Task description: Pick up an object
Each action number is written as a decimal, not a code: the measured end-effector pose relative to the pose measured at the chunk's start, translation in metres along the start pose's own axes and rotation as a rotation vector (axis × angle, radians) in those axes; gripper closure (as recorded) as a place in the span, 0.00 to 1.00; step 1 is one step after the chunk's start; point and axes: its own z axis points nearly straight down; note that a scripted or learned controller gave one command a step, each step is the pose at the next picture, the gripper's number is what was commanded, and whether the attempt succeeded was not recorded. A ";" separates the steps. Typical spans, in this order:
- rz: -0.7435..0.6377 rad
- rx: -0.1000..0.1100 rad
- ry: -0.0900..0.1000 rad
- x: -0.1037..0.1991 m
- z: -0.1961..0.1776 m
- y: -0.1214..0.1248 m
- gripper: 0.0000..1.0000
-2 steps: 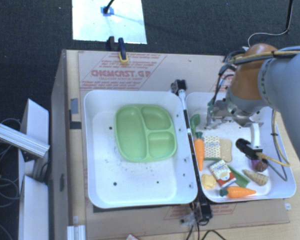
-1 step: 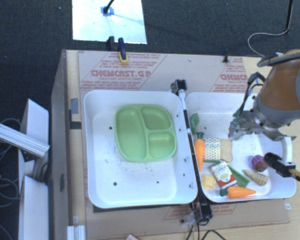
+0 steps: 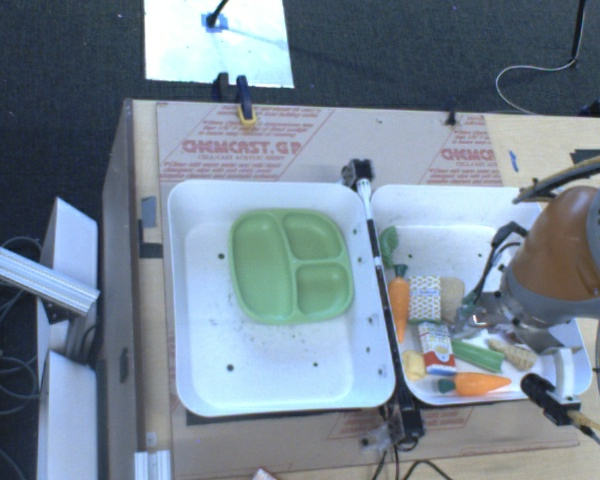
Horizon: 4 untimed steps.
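Two shallow white plastic bins (image 3: 205, 368), one green three-compartment tray (image 3: 290, 266), two orange toy carrots (image 3: 399, 306), jaws (image 3: 470, 318) state cannot be told.

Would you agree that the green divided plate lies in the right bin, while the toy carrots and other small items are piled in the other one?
Not quite: the camera view shows the green divided plate in the left bin; the toy carrots and other small items are piled in the right bin.

A green divided plate (image 3: 288, 266) lies in the left white bin (image 3: 205, 368). A white sheet (image 3: 216, 28) lies on the dark floor behind the bench.
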 end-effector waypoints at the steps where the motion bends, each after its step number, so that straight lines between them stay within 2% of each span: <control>1: 0.000 -0.001 0.000 0.000 0.000 0.000 0.00; 2: 0.000 -0.004 0.000 0.000 -0.011 0.001 1.00; 3: -0.003 -0.003 -0.002 -0.055 -0.082 0.067 1.00; 4: -0.003 -0.001 -0.001 -0.054 -0.081 0.066 0.00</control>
